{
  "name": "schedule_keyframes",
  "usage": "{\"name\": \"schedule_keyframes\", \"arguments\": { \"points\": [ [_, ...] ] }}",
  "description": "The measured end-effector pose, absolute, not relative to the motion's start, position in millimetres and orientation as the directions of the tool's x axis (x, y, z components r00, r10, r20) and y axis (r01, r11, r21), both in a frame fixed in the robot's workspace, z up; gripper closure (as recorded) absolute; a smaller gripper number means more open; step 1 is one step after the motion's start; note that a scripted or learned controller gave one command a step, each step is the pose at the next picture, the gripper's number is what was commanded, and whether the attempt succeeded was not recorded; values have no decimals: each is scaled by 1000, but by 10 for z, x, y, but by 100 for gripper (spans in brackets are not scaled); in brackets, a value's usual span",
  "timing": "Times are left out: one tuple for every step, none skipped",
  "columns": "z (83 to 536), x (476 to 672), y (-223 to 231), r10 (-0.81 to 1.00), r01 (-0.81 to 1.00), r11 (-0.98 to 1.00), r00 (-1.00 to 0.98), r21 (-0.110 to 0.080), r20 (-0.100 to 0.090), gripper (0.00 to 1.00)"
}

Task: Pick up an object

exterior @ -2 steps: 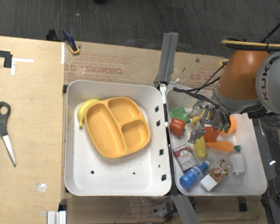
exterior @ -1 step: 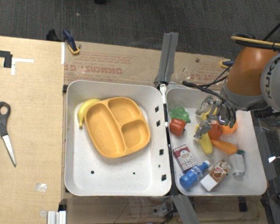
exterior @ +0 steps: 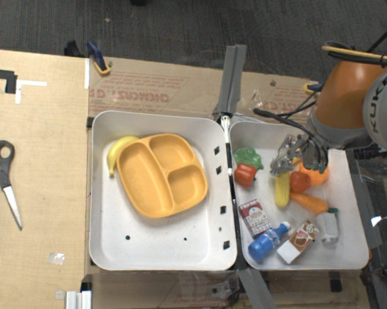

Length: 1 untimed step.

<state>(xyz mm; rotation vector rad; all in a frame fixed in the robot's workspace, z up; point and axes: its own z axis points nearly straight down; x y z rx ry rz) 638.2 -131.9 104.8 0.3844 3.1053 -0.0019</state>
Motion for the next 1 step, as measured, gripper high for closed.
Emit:
{"name": "schedule_keyframes", "arguments": {
  "points": [
    [925, 6006, -983, 262, 262, 965, -965, 0, -3, 100]
  ]
}}
